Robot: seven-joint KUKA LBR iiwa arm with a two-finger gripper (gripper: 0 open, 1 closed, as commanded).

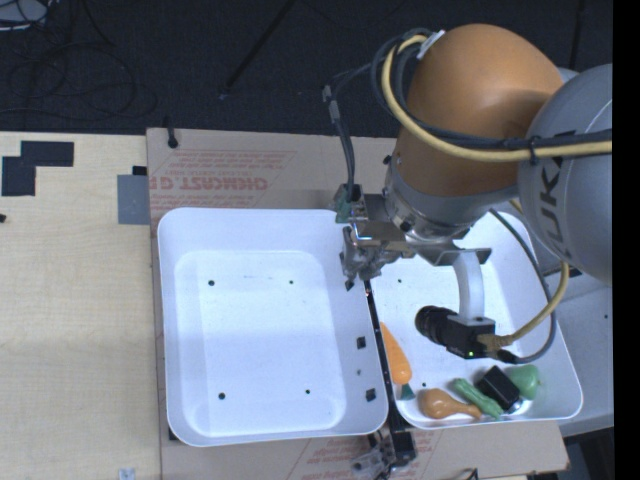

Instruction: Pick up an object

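Camera view: arm (490, 118) comes in from the right, its orange band bulking over the top of the right bin (565, 393). Gripper (352, 263) sits low over the seam where the two bins meet, near the upper end of that seam. Jaws: cannot tell whether released or clenched, the metal at the tip is too small and cluttered to read. Nothing visible between them.

Objects are all in the right bin, lower part, well apart from the gripper: an orange carrot (396, 356) lying along the bin's left wall, a tan pear-shaped piece (441, 403) near the bottom edge, a green item (520, 378) toward the lower right with a small black block (497, 388) touching it. A black cylinder unit (447, 330) with a cable hangs off the arm above these.

Left bin (180, 268) shows bare white floor with a few small dark dots. Both bins rest on a cardboard sheet (240, 173) on the bench (70, 298).
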